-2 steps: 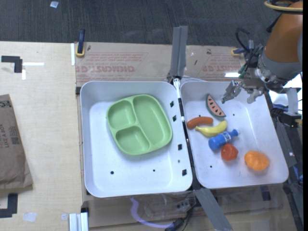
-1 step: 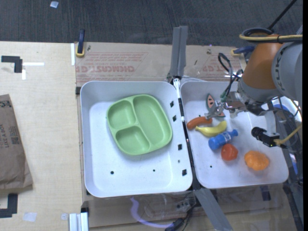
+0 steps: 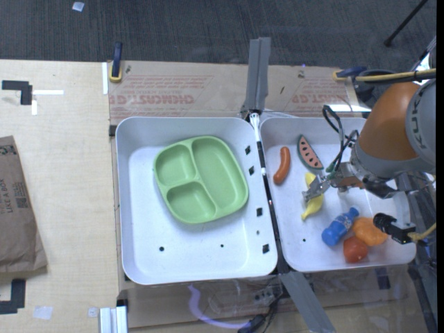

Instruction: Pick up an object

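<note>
My gripper [image 3: 316, 189] is low in the right bin [image 3: 295, 252], right over a yellow banana [image 3: 310, 208] whose ends stick out above and below it. An orange-red sausage [image 3: 281, 165] lies to its upper left. A watermelon slice [image 3: 310, 152] sits just above it. Toward the bin's front right lie a blue bottle [image 3: 340, 227], an orange fruit [image 3: 370, 233] and a red tomato [image 3: 355, 250]. The arm covers the bin's right side.
The left bin [image 3: 139, 255] holds a green divided plate [image 3: 201, 179]. A grey divider bar [image 3: 258, 75] runs up from between the bins. Cardboard lies behind the bins, and a brown paper bag [image 3: 17, 207] is at the far left.
</note>
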You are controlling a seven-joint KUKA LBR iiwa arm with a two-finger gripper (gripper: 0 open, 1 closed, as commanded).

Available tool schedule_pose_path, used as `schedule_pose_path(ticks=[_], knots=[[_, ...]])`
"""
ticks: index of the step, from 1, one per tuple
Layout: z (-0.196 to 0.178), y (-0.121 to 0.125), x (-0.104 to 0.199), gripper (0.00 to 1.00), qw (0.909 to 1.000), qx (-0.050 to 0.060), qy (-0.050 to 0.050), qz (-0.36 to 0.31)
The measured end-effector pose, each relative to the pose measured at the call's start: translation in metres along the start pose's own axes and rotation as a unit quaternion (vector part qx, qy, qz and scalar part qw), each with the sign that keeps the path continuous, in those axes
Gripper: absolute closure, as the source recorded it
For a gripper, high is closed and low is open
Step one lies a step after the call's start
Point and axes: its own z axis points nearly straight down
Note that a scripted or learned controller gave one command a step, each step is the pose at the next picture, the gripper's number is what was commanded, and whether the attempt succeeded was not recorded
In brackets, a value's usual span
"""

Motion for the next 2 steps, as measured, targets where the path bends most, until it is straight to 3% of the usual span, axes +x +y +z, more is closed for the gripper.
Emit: schedule_pose_path(ticks=[1, 2], knots=[[-0.006, -0.001, -0.003, 1.0, 1.0, 0.001, 0.001, 0.003], [-0.1, 0.016, 0.053, 1.0, 0.9957, 0.0, -0.001, 0.092]])
